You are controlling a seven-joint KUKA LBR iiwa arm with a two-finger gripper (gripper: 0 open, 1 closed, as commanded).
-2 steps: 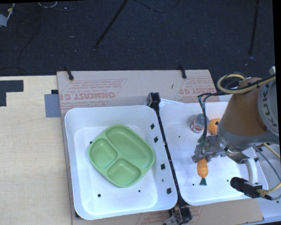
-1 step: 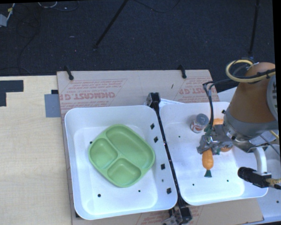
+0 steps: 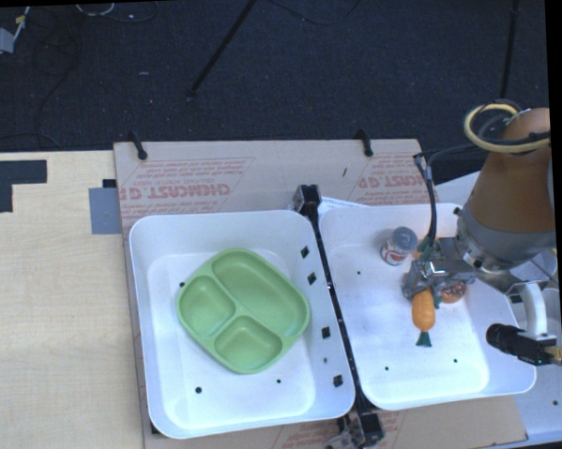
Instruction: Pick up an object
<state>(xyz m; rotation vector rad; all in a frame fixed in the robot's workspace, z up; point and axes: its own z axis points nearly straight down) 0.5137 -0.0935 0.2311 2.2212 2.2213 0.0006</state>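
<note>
An orange toy carrot [image 3: 423, 313] with a green tip lies in the right white bin [image 3: 392, 373], pointing toward the front. My gripper [image 3: 427, 279] hangs right over the carrot's upper end, touching or nearly touching it. A small can [image 3: 398, 245] with a grey lid and red-and-white side stands just to the gripper's upper left. A small red-orange object [image 3: 452, 292] peeks out beside the gripper on its right, partly hidden by the wrist.
The left white bin [image 3: 161, 272] holds a green divided plate [image 3: 243, 310]. A black divider [image 3: 327, 301] runs between the two bins. The arm's bulk covers the right bin's far right side.
</note>
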